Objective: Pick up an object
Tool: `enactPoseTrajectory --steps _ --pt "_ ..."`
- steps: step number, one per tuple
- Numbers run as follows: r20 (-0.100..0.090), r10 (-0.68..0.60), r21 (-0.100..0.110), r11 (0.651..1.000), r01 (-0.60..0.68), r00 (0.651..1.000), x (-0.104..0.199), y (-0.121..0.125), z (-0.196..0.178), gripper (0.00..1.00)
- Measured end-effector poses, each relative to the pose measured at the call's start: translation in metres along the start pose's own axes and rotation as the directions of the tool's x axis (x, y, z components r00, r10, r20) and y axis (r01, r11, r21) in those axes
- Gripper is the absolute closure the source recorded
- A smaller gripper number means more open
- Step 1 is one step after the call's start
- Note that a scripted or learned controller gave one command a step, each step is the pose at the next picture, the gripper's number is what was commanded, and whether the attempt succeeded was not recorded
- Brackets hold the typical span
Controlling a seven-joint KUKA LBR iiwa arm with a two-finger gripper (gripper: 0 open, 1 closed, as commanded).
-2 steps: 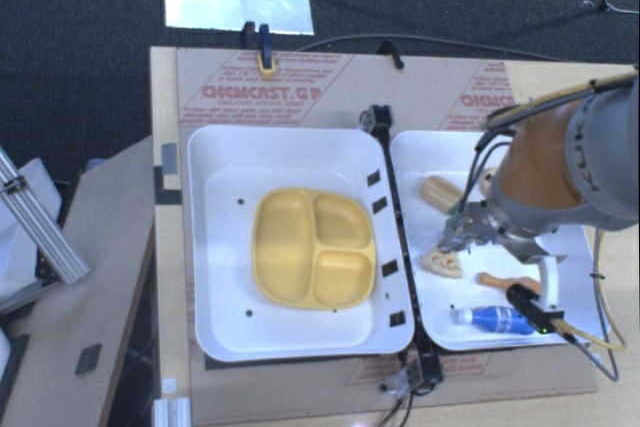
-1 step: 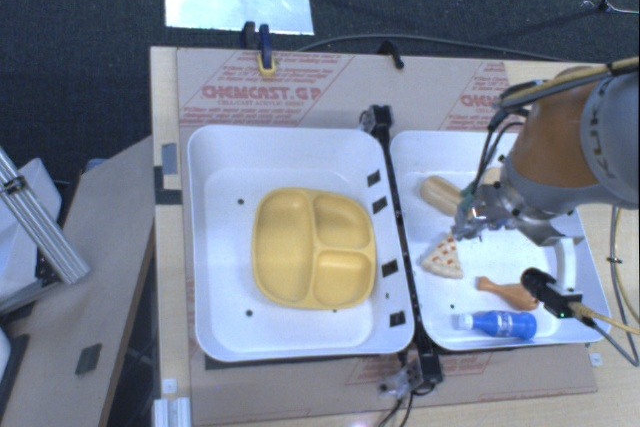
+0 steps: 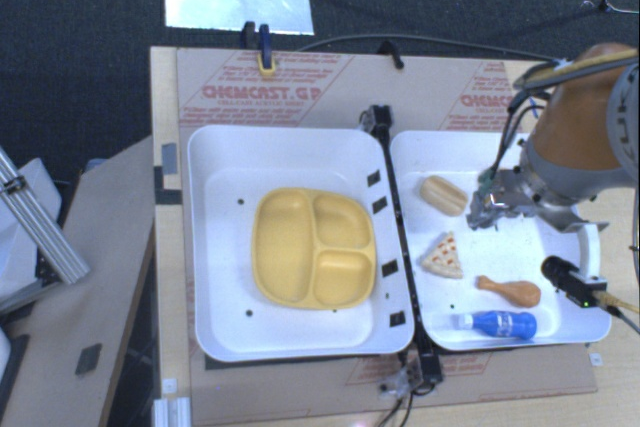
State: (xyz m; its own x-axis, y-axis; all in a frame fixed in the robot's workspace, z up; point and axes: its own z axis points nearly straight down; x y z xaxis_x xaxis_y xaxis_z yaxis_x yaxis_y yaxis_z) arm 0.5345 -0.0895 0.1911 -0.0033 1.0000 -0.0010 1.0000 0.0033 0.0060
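We take the black divider (image 3: 392, 215) between the two bins as our landmark. To its left we see the left bin (image 3: 215, 245), and in the middle of it lies a yellow plate (image 3: 312, 248) with three compartments, flat on the bin floor and well clear of the divider.

Just right of the divider begins the right bin (image 3: 440, 310). Nearest the divider, toward the far side, lies a tan bread roll (image 3: 443, 195). Below it, about as close to the divider, sits a pizza slice (image 3: 441, 257). Further right and nearer to us lies a brown chicken drumstick (image 3: 510, 290), and under it, along the near wall, a blue bottle (image 3: 497, 323) lies on its side.

Further right of the divider, the gripper (image 3: 487, 208) hangs over the bin beside the roll, apart from it. We cannot tell how far it is open, and we see nothing held in it. Behind it the grey arm (image 3: 585, 140) with its orange band reaches in.
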Motion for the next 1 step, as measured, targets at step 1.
enactPoseTrajectory --steps 1 --pt "0.000 -0.001 0.000 1.000 0.001 1.000 -0.0003 0.0020 -0.0391 1.00"
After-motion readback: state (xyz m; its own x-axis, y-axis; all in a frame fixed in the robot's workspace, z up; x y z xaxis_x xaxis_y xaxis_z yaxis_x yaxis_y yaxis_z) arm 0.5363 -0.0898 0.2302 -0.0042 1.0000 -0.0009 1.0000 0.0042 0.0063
